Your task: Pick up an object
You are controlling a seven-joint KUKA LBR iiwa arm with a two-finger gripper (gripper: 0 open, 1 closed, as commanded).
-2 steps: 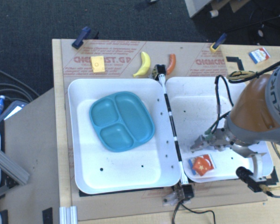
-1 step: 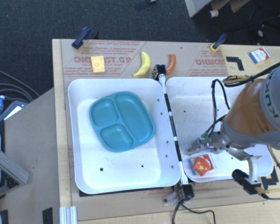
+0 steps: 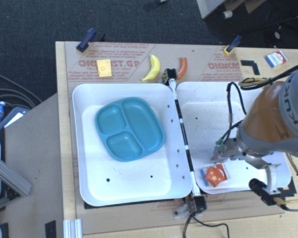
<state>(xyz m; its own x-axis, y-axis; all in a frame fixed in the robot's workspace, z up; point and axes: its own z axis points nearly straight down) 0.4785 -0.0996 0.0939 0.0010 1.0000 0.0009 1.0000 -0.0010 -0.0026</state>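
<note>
Nearest the camera, a small orange-red object on a white card is seen lying at about six o'clock in the right bin, close to its front wall. The gripper is held just above it, towards twelve o'clock; whether the jaws are open or closed cannot be told. A blue divided plate is seen in the left bin. For a clean pick, the gripper should be centred over the object before being lowered, with the near wall avoided.

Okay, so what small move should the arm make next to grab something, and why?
Probably ease the tool toward the view's bottom and slightly left, over the red-and-white packet, then descend. The packet lies in the right bin, just below the tool and nearest it.
</note>
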